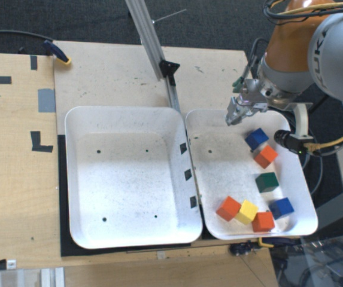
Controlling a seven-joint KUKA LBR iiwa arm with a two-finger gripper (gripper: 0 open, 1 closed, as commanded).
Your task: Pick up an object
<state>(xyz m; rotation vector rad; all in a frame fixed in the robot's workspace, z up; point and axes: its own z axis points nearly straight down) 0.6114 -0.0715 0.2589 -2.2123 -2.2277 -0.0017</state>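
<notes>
Several small coloured cubes lie in the right bin (219,160). A blue cube (256,139) and an orange cube (266,155) sit near its far right side, with a green cube (267,182) below them. Along the near edge are an orange cube (228,208), a yellow cube (247,211), another orange cube (263,221) and a blue cube (281,207). My gripper (236,116) hangs over the far edge of the right bin, up and left of the blue cube, with nothing seen between its fingers.
The left bin (126,178) stands beside the right one, with a divider strip between them. A slanted metal rail (150,34) runs from the top down to the bins. A cable with a blue and yellow clip (57,51) lies at the far left.
</notes>
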